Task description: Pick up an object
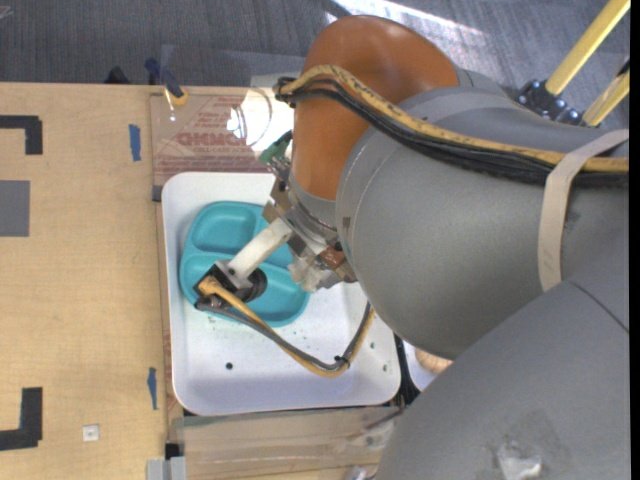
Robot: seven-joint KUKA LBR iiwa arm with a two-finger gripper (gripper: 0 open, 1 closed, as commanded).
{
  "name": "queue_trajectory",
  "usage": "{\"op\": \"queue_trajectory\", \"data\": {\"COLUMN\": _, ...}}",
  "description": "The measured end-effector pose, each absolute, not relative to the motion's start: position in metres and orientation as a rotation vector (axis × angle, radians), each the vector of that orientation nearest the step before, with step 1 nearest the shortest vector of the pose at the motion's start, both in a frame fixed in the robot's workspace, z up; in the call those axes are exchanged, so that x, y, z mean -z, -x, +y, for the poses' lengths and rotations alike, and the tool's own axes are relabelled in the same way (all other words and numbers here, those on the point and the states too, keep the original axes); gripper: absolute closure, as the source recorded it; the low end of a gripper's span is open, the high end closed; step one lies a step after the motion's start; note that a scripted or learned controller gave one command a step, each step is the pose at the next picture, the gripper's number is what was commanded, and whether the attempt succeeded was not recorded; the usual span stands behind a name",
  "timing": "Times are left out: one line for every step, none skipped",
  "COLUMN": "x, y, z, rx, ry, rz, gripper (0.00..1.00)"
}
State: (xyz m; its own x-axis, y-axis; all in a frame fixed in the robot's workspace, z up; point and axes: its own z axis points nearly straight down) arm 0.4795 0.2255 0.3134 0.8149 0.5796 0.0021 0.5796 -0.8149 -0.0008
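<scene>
A teal divided plate lies in the upper left part of the white bin. The arm reaches in from the right and hides much of the bin's right side. My gripper hangs low over the plate's right edge, mostly covered by the wrist and its orange band. Nothing is seen held by it.
A tan board with black and blue tape marks lies left of the bin. A printed cardboard sheet sits behind the bin. A small dark speck lies on the bin floor near the front. The big grey arm fills the right half.
</scene>
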Motion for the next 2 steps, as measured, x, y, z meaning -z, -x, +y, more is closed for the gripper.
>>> {"op": "queue_trajectory", "data": {"x": -0.250, "y": -0.479, "z": 0.225, "rx": -0.004, "ry": 3.098, "rz": -0.527, "gripper": 1.00}}
{"op": "queue_trajectory", "data": {"x": -0.233, "y": -0.479, "z": 0.224, "rx": -0.001, "ry": 3.127, "rz": -0.312, "gripper": 1.00}}
